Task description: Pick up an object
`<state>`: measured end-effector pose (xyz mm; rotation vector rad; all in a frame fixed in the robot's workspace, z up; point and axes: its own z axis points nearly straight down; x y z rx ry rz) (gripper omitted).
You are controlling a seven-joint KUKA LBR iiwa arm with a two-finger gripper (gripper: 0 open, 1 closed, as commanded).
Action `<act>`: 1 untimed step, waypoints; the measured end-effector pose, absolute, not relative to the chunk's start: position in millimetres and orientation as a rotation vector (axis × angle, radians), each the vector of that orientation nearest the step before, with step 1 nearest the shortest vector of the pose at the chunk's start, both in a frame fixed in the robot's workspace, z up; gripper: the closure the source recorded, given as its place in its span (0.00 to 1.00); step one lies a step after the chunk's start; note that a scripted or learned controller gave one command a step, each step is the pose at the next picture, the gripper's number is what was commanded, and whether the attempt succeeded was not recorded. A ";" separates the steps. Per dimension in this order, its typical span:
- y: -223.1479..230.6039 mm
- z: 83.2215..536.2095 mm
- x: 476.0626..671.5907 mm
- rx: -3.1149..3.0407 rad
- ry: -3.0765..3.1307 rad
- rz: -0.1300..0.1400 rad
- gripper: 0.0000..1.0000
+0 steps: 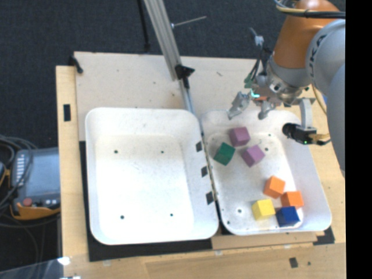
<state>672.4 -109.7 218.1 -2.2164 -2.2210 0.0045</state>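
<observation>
My gripper hangs open over the far edge of the right bin, its two grey fingers spread apart with nothing between them. Just below it lie two purple cubes and a green cube. Near the bin's front corner sit two orange cubes, a yellow cube and a blue cube.
The left bin lies beside the right one. A slanted metal pole with a black clamp stands behind the bins. A grey control pendant rests off the bench at the left.
</observation>
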 end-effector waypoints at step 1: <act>-110.3 221.2 673.3 -2.218 -2.227 0.003 0.00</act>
